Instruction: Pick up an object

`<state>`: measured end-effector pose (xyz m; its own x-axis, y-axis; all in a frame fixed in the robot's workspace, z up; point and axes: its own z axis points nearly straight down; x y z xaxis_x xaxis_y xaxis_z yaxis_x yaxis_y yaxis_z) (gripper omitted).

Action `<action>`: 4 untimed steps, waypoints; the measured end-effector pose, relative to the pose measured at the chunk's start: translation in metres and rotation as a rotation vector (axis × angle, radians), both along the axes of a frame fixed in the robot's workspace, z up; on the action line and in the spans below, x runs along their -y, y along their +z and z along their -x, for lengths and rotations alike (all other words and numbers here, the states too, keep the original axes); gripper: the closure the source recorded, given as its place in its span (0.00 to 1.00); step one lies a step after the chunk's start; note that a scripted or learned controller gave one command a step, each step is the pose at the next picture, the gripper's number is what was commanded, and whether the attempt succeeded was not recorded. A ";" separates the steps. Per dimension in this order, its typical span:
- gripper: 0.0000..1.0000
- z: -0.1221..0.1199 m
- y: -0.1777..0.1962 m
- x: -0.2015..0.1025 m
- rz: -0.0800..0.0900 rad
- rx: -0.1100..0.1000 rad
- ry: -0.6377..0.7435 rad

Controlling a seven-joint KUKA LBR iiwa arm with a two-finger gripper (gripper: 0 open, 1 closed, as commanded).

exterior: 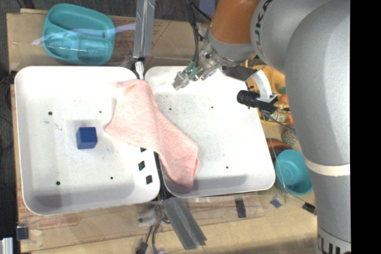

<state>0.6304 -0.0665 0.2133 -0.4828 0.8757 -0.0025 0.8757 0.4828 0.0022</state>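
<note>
A small blue cube point(87, 137) lies on the floor of the left bin point(36, 104). A pink cloth point(156, 131) is draped across the divide between both bins, reaching down into the right bin point(238, 146). My gripper point(186, 77) hangs over the far left corner of the right bin, just beyond the cloth's upper end. Its tips are small and blurred against the bin. Nothing is seen held between them.
A teal plastic container point(77, 33) sits on the bench behind the left bin. A teal bowl point(293, 171) and mixed clutter point(275, 105) lie right of the right bin, partly under the arm. A grey bracket point(143, 27) stands between the bins at the back.
</note>
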 end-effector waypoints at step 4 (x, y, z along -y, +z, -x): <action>0.00 0.077 -0.121 0.027 -0.001 -0.005 0.440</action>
